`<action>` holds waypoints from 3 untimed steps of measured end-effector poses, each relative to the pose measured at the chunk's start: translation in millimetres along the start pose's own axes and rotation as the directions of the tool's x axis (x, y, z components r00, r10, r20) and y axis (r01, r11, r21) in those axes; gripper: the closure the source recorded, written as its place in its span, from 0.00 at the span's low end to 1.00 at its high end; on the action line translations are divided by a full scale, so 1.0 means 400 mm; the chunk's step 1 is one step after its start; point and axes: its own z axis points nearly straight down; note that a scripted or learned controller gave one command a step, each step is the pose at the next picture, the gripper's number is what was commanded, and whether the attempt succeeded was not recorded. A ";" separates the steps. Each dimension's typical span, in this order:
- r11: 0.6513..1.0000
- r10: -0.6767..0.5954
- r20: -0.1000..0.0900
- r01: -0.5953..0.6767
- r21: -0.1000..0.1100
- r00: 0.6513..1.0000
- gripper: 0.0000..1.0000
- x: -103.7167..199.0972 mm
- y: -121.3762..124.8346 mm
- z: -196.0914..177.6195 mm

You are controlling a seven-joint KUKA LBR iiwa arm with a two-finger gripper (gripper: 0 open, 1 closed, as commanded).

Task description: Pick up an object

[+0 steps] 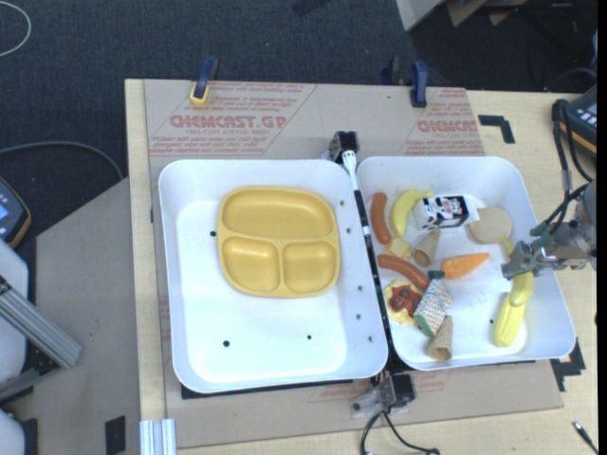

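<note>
Gripper (520, 265) poised over corn cob (512, 313) near right bin wall (561, 301); finger state indiscernible. Risk: cob rolling aside, or fingers striking wall.

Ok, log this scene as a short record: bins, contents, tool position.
left bin: shallow white bin holding a yellow three-compartment plastic tray
right bin: shallow white bin with toy food
right bin contents: yellow plastic corn cob, orange plastic carrot, two red-orange plastic sausages, yellow plastic banana, black-and-white milk carton
tool: tool at the right bin's right edge, just above the corn cob
held: nothing visibly between its fingers
</note>
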 end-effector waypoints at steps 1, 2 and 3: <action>1.000 0.000 -0.001 0.000 0.004 1.000 1.00 0.000 0.002 -0.018; 1.000 -0.004 -0.004 0.004 0.005 1.000 1.00 0.143 0.020 -0.038; 1.000 -0.004 -0.006 0.004 0.011 1.000 1.00 0.279 0.046 0.005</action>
